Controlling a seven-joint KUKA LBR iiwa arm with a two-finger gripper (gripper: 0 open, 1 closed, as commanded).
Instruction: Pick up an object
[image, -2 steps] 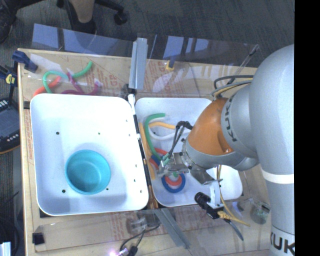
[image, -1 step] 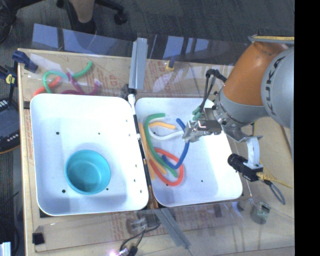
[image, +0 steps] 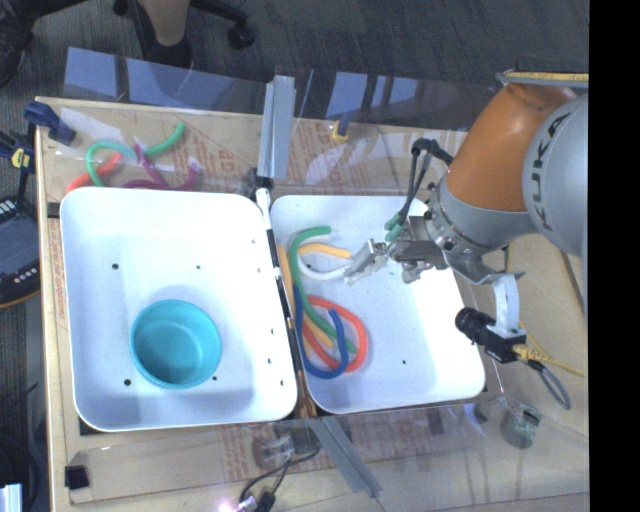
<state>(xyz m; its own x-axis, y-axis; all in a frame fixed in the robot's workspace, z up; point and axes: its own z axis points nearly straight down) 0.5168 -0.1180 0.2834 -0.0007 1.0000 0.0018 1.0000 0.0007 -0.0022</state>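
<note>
The fingers (image: 362, 262) are small and blurry, so I cannot tell if they are apart or together. The arm (image: 520, 160) is cut off at the edge. Just left and below lie bright bendy tubes (image: 325, 325)

Gripper (image: 362, 264) over right bin (image: 440, 345)

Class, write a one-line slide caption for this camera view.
Gripper over the right bin by coloured loops; teal bowl in the left bin.
</note>
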